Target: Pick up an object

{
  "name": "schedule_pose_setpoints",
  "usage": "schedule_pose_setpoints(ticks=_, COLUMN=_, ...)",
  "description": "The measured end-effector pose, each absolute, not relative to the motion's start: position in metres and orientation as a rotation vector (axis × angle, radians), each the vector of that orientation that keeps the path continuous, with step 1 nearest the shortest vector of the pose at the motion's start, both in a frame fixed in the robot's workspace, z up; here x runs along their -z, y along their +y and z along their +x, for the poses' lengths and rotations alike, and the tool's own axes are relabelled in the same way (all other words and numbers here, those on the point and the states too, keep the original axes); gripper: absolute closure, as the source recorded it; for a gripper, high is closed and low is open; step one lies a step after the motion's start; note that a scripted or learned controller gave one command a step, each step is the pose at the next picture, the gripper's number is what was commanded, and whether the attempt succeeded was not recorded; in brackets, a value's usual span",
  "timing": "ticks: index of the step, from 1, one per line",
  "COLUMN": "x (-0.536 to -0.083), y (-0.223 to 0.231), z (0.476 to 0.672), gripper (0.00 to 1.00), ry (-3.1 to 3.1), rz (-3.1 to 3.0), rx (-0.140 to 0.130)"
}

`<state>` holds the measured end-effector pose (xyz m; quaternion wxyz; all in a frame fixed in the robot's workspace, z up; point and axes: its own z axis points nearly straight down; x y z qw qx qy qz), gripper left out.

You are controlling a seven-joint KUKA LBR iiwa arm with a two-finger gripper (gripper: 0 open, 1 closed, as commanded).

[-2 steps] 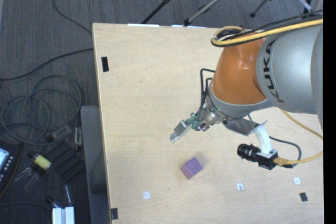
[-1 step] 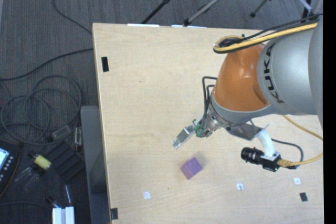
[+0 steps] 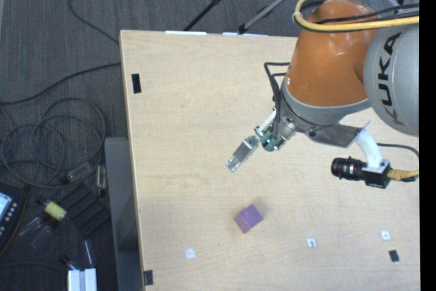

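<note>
Small purple cube (image 3: pixel 248 218) sits lower centre on the light wooden table (image 3: pixel 184 119). Metal tool (image 3: pixel 240 156) hangs above it, nothing held (opening unclear). Centre over the cube, align to faces, descend straight.

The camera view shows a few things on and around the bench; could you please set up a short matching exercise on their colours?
Things:
1. cube
2. bench top
3. band above the wrist
4. cable loops

Colours:
A. orange
B. black
C. purple
D. pale wood

Pairs: 1-C, 2-D, 3-A, 4-B
</note>
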<state>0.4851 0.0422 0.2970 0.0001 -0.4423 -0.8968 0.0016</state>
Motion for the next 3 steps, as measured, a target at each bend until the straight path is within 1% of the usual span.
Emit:
schedule_pose_setpoints(ticks=1, x=-0.252, y=0.069, z=0.489, gripper=0.0, ry=-2.779, rz=-1.459, rx=-0.007)
schedule_pose_setpoints(ticks=2, x=-0.181, y=0.067, z=0.483, gripper=0.0, ry=-2.77, rz=-1.471, rx=-0.007)
schedule_pose_setpoints(ticks=3, x=-0.183, y=0.075, z=0.531, gripper=0.0, ry=-2.717, rz=-1.569, rx=-0.006)
